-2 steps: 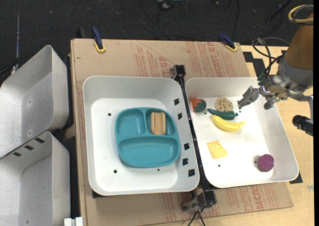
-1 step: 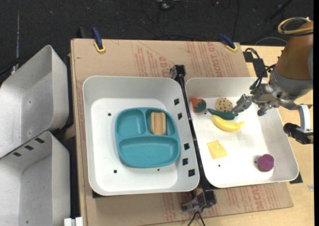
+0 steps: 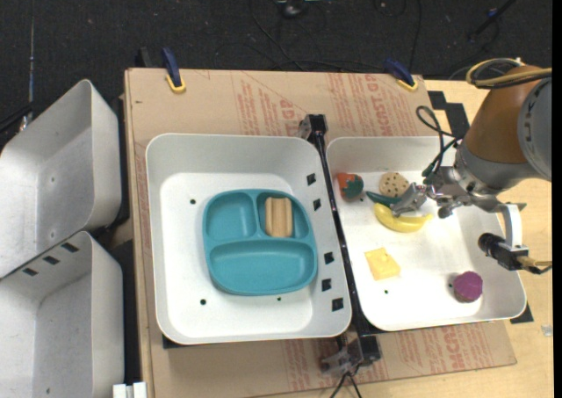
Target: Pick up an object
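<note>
In the right bin (image 3: 500,308) lie a yellow banana (image 3: 402,220), a round tan cookie (image 3: 394,183), a small red and green piece (image 3: 351,185), a flat yellow square (image 3: 382,263) and a purple lump (image 3: 466,285). My gripper (image 3: 409,203) reaches in from the right and hangs low over the banana's upper edge, just right of the cookie. It covers part of the banana. Whether it touches the banana I cannot tell.
The left bin (image 3: 176,300) holds a teal divided tray (image 3: 259,256) with a tan bread roll (image 3: 278,216) in its upper right compartment. A black divider (image 3: 332,238) runs between the bins. The arm's orange band (image 3: 505,119) sits over the right bin's far right corner.
</note>
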You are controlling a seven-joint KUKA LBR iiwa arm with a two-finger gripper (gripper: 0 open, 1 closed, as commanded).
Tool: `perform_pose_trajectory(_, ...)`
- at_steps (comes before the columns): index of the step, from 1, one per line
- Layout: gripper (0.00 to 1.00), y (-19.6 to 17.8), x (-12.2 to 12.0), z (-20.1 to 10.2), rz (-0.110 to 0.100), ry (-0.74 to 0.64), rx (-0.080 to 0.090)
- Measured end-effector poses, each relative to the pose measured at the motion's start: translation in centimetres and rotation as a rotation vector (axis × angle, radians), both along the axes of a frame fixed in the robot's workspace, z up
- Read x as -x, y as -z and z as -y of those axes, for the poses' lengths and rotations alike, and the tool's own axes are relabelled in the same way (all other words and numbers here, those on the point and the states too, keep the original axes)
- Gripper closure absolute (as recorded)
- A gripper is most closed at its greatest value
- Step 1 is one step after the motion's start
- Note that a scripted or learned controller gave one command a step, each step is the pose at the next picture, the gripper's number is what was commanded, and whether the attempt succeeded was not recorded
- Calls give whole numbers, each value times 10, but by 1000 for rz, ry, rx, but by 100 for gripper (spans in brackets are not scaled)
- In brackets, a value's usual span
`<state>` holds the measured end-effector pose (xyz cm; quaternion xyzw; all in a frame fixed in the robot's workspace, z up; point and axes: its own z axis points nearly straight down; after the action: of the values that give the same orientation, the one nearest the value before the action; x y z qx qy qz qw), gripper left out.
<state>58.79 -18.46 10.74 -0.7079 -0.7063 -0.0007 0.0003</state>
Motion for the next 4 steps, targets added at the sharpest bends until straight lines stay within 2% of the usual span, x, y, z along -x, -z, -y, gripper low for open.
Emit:
perform_pose_trajectory(1, 100, -14, -2, 1, 7, -2, 4)
perform_pose_trajectory(4, 100, -186, -7, 24, 5, -5, 4)
